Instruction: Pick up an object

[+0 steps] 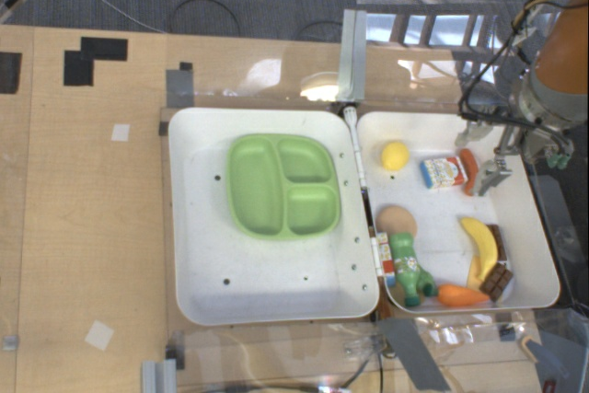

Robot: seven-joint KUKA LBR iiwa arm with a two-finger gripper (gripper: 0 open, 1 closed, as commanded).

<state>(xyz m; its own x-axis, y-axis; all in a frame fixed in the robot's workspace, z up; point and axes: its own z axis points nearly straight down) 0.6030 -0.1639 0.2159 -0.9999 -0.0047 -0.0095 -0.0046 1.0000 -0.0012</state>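
We are looking down on the right bin (543, 276), where the tool (482, 163) hangs at the upper right corner, its two fingers spread with nothing between them. Just beside its left finger lies the small carton (443, 172), white with red print, flat on the bin floor, with an orange-red piece (470, 171) touching its right end, under the tool. That carton looks to us like the likeliest target. We judge it light and fairly stiff, with flat faces that should grip well across the short sides, though a hard squeeze could crush it.

Further left sits the yellow ball (394, 156), which looks smooth and could roll out of a pinch. Toward the near side we see a brown egg-shaped piece (397, 220), a green bottle (407, 266) lying down, a carrot (463, 295), a banana (481, 246) and a dark chocolate bar (498, 274), the last three crowded together, so a clean grip there looks awkward to us.

The arm (560, 60) reaches in from the right, orange band above the wrist, wrist pointing down over the bin's far corner. The left bin (198, 198) holds a green divided plate (282, 185), well apart from the tool
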